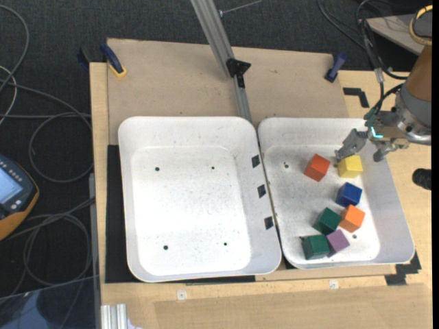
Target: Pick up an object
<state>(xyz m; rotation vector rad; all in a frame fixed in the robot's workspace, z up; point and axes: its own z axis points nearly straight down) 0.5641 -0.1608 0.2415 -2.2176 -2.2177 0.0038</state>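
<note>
The jaws (364, 149) hang spread apart over the upper right part of the right bin (295, 132), with nothing between them: one finger (350, 144) angles down to the left, the other (381, 149) sits to the right. The yellow cube (350, 166) lies just below them, possibly touching the left finger's tip, though the slant makes that hard to judge. The red cube (317, 167) rests near it to the left. Further down the bin come the blue cube (349, 194), then the orange cube (353, 218) beside a green cube (328, 219), and lowest, the purple cube (337, 240) against a dark green cube (316, 246). The left bin (137, 132) sits alongside on the tabletop (178, 67). The grey arm (417, 101) enters from the right.
</note>
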